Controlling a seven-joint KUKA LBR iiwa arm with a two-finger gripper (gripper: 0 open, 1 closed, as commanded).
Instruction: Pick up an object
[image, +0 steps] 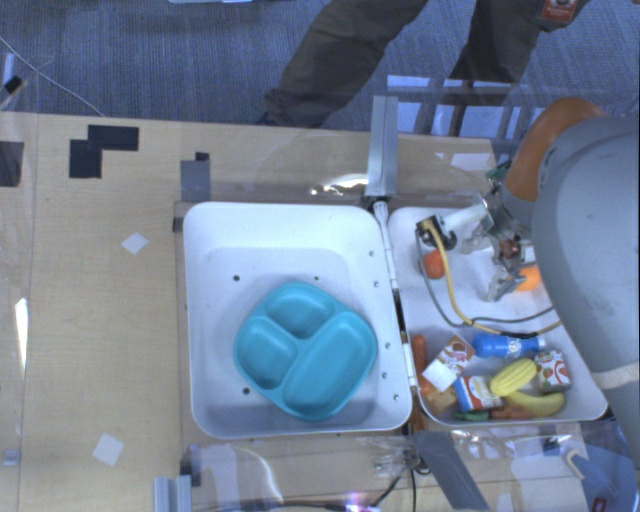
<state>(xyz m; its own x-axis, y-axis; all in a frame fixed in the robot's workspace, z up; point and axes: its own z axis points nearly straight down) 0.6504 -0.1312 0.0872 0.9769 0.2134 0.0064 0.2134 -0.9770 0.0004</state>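
Here, toy food crowds the near end of the right bin: a corn cob, a banana, a blue bottle and small packets. The claw hangs over that bin's far half, near an orange piece; whether it grips anything, I cannot tell. The left bin holds a blue divided plate. Both sit on the wooden surface.
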